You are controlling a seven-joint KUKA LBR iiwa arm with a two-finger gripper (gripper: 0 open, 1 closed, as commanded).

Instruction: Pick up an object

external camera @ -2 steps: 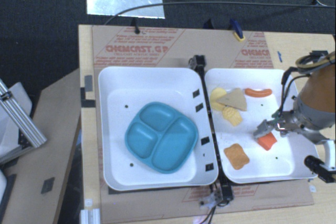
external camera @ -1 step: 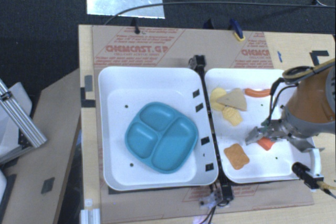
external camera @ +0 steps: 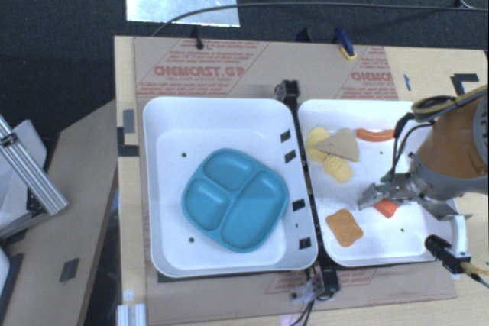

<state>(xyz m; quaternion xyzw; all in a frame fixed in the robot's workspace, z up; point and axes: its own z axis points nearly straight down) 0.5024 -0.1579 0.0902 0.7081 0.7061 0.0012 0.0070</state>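
Observation:
My gripper point(external camera: 380, 197) hangs low over the right bin point(external camera: 405, 250), near its right side. A small red-orange piece point(external camera: 387, 208) lies directly under it, partly covered by the grey gripper body. Whether it is touching the piece cannot be made out. An orange toast-like square point(external camera: 344, 227) lies to the lower left of the gripper. Further back in the same bin are a tan wedge point(external camera: 341, 145), a yellow ridged piece point(external camera: 338, 168), a yellow round piece point(external camera: 317, 138) and an orange sausage point(external camera: 374, 135).
The left bin point(external camera: 164, 164) holds a blue divided plate point(external camera: 234, 198). A black divider rail point(external camera: 298, 164) runs between the two bins. The arm's orange band point(external camera: 458, 141) stands over the right bin's right edge. A metal bracket point(external camera: 30, 179) sits at the far left.

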